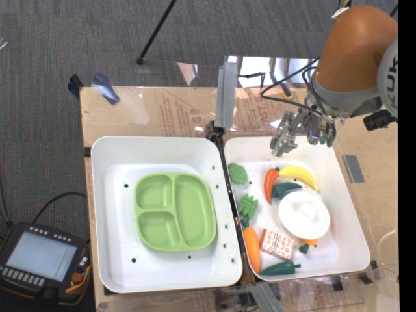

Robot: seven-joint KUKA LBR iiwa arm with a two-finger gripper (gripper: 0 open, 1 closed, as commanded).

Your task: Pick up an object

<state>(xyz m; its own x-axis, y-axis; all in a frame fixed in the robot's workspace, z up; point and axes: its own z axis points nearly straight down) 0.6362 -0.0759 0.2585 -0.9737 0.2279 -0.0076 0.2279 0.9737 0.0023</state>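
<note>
My gripper (284, 145) hangs over the far edge of the right bin (351, 239), above and behind the toy food, with nothing between its fingers. Below it lie a yellow banana (299, 173), a small red-orange pepper (270, 181) and a dark green vegetable (286, 189). A white lidded bowl (304, 216) sits in the bin's middle. Two green leafy pieces (237, 173) (247, 206) lie by the left wall. Near the front lie an orange carrot (252, 248), a red-and-white box (277, 244) and a green pepper (281, 269).
The left bin (114, 158) holds a light green divided plate (175, 211). A grey upright post (225, 99) stands behind the gap between the bins. A teach pendant (42, 259) lies on the floor at the lower left.
</note>
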